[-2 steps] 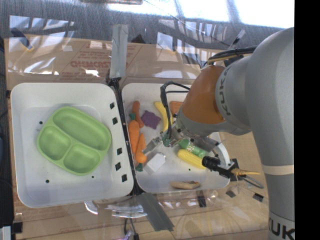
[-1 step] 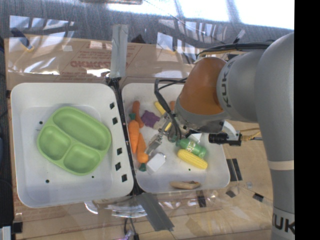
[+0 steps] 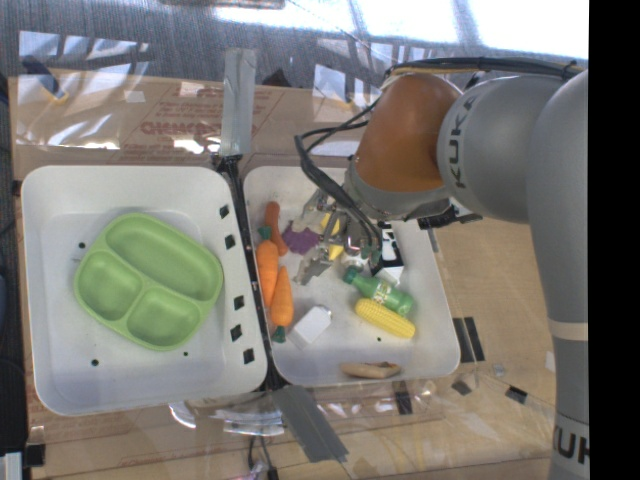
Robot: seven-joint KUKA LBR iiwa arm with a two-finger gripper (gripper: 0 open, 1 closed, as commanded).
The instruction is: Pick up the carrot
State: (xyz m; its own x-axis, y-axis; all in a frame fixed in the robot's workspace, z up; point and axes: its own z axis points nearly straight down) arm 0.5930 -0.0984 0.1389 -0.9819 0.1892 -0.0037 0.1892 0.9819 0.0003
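Two orange carrots lie side by side along the left wall of the right bin: the longer carrot and a shorter one just right of it. A smaller orange piece lies above them. My gripper hangs over the bin's middle, to the right of the carrots and a little higher in the view. Its fingers stand open, with nothing gripped between them. A purple item lies by the fingers.
In the right bin are a green bottle, a corn cob, a white block and a brown piece at the front wall. The left bin holds a green divided plate.
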